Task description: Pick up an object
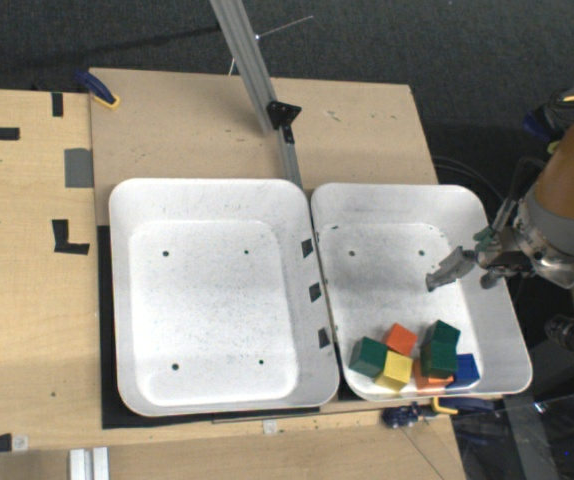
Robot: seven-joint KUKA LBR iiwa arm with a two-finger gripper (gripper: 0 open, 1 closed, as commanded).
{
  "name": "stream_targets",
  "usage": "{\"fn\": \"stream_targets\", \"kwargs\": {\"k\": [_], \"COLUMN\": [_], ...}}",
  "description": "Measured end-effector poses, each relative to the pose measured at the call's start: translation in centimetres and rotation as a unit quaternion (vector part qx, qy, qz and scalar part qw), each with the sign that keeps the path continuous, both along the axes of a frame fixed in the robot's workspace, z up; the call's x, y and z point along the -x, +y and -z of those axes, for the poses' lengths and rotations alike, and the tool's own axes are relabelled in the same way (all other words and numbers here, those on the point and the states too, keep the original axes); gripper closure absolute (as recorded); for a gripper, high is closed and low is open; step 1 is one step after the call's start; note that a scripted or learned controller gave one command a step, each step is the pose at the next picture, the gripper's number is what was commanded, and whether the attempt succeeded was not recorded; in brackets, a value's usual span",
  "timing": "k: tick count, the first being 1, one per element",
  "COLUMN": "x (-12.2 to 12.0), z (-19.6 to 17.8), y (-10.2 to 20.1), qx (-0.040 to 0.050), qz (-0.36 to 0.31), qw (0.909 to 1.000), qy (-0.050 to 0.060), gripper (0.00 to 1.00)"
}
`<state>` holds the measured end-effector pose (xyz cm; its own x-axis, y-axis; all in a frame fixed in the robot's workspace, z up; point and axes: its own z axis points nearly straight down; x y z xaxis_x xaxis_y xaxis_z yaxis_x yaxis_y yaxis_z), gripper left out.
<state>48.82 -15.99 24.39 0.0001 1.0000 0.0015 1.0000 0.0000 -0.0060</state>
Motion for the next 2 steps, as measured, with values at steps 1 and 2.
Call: {"fn": "stream_targets", "kwargs": {"k": [1,2], "x": [-0.1,-0.5], "z": [-0.2,5.9], "y": [0.0,-0.5], "qx": [0.0005,0.0001], "qz": [-0.001,0.0], "qw": [1.0,1.0], "qy": [-0.002,0.001], "gripper": [0.0,0.0]}}
